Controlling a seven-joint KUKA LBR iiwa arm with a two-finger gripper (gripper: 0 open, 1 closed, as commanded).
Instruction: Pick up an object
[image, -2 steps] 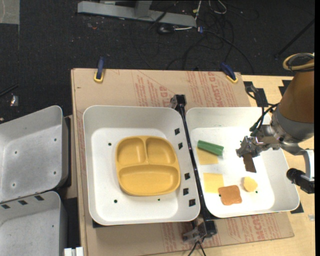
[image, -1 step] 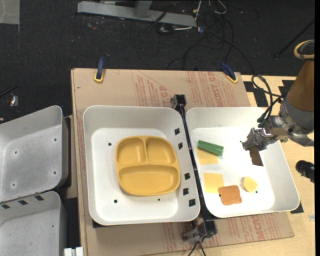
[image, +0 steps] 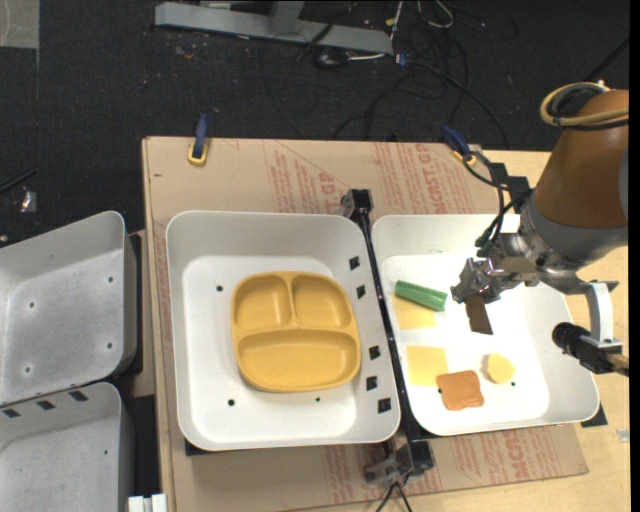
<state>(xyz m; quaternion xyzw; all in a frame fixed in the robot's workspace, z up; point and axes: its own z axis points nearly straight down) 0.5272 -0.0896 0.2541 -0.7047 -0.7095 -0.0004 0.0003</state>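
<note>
Green cylinder (image: 419, 295) lying left-right, slightly tilted

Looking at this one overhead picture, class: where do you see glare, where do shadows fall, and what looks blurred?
Camera view: the light is bright and even; the white bins look almost washed out; the tool casts a dark shadow on the right bin's floor just below it; the yellow tray is sharp, with soft shading along its ridges; the arm's orange band looks slightly soft; the surrounding floor is dark.
</note>
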